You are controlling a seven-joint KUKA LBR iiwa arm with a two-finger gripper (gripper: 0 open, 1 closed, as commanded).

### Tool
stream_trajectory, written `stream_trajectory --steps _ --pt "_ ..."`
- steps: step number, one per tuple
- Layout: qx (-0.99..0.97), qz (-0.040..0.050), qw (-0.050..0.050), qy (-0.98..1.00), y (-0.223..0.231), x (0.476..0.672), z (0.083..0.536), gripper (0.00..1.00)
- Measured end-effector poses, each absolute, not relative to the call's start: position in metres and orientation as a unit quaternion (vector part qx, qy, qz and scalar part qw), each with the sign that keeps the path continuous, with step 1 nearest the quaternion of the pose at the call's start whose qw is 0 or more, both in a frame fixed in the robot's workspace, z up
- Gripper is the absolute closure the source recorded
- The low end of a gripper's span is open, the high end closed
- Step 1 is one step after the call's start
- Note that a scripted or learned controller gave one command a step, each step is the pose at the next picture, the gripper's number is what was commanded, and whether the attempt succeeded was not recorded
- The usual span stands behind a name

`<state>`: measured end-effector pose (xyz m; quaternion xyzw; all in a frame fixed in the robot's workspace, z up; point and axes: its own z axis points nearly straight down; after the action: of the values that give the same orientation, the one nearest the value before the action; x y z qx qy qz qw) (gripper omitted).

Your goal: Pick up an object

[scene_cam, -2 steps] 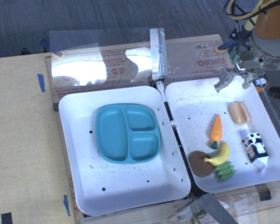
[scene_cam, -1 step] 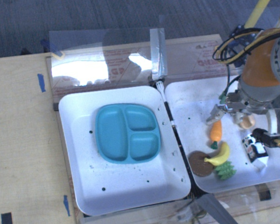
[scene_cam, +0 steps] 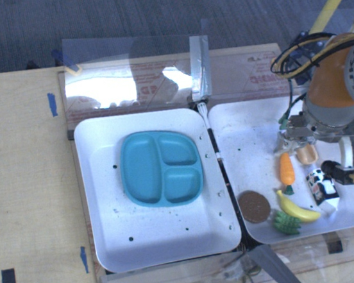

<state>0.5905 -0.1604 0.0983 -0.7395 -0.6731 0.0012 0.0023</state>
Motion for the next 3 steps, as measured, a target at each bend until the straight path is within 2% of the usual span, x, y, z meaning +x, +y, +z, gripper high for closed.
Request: stream_trajectory --steps 1,2,3 --pt "-0.729 -0.0019 0.0 -0.684 -0.038 0.606 0.185 1.0" --pt "-0.696 0.0015 0.001 -0.718 -0.01 0.636 0.182 1.0" --pt "-0.696 0.0014 0.001 -0.718 -0.01 0.636 0.182 0.0"
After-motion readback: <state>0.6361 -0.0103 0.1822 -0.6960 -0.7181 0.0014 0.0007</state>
